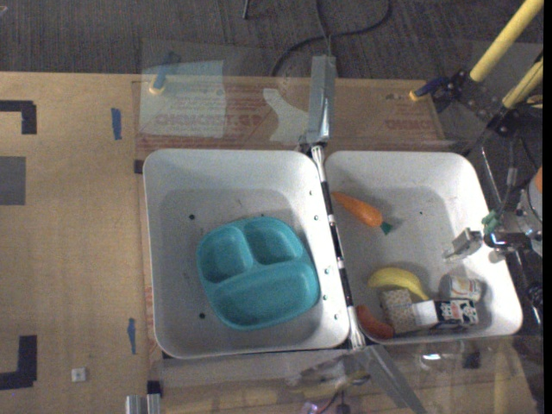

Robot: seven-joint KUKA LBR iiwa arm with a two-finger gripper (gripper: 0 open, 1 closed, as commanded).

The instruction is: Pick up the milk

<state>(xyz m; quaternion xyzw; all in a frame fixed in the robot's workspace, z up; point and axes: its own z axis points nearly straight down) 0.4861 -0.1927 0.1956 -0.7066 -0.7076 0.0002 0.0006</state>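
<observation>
White and black, the milk (455, 312) carton lies on its side in the front right corner of the right bin (405, 166), untouched. Just behind it sits a small grey-lidded pot (460, 286); beside it are a speckled box (398, 307), a banana (398, 279) and a red sausage (375, 322), with a carrot (358, 210) farther back. The end effector (470, 242) is seen behind the milk near the bin's right wall, nothing visibly between its fingers; how far they are parted cannot be told. The descent, grasp and lift are judged undone.
</observation>
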